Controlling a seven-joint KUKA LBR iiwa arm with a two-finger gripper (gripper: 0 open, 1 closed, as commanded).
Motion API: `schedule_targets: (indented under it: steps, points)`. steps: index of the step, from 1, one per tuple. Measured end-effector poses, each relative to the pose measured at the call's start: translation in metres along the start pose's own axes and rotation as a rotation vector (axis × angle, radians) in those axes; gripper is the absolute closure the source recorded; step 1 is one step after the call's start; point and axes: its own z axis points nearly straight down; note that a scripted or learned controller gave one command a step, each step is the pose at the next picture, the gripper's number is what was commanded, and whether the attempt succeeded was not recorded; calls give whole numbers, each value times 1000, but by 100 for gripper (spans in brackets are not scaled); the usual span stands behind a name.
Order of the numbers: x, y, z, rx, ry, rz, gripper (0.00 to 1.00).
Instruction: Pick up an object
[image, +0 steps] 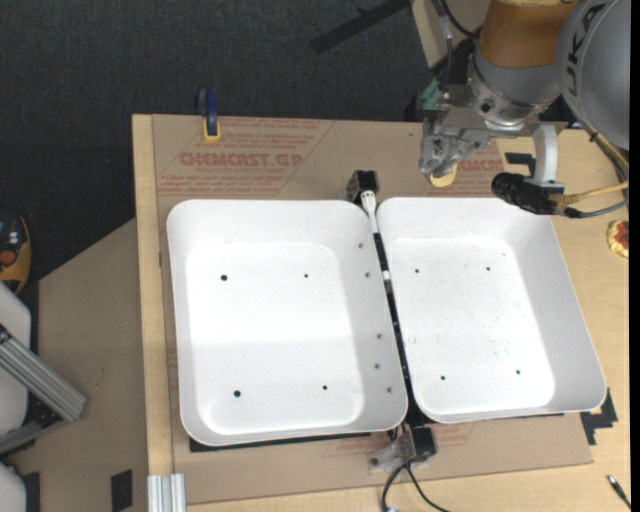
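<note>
Brown bench (270, 160) — two white bins (265, 320)

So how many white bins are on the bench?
2. One white bin sits on the left of the view, the other beside it on the right, their inner edges meeting along the middle. None looks hidden.

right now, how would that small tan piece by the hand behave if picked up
The tan piece below the hand looks small, so probably light. Its rounded edge suggests it might roll or slip. Too blurred to judge stiffness.
</note>
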Motion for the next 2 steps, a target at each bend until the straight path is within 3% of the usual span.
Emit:
schedule_targets:
  steps: [1,2]
  points:
    - [66,-3,62,8,2,1,100]
    - [11,-3,-1,1,0,5,100]
